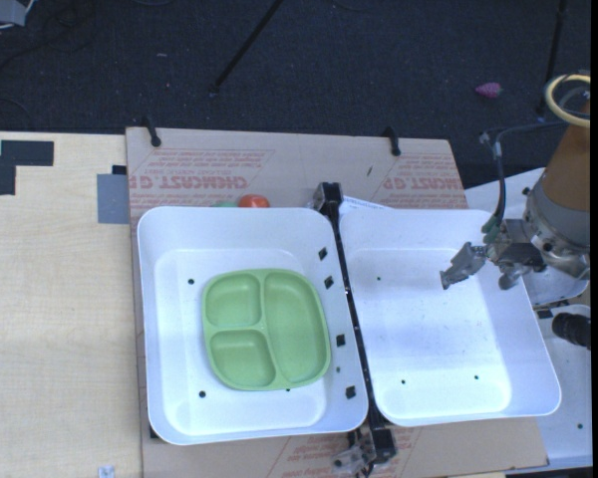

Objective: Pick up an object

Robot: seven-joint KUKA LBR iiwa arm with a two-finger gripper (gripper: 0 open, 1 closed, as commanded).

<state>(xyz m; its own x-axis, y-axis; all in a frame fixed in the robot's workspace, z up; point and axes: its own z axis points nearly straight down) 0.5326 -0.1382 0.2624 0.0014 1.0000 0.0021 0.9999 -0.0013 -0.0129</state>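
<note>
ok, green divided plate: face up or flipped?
Face up. The green three-compartment plastic plate lies flat in the left white bin, its hollows showing.

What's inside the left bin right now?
The left bin holds one green three-compartment plate lying flat on its floor. The plate's compartments look bare. Whatever lies beneath the plate is covered. A small red-orange object sits just behind the bin's far rim, outside it.

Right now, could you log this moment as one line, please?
gripper: over right bin, holds nothing | green plate: in left bin | pick: not done
</note>
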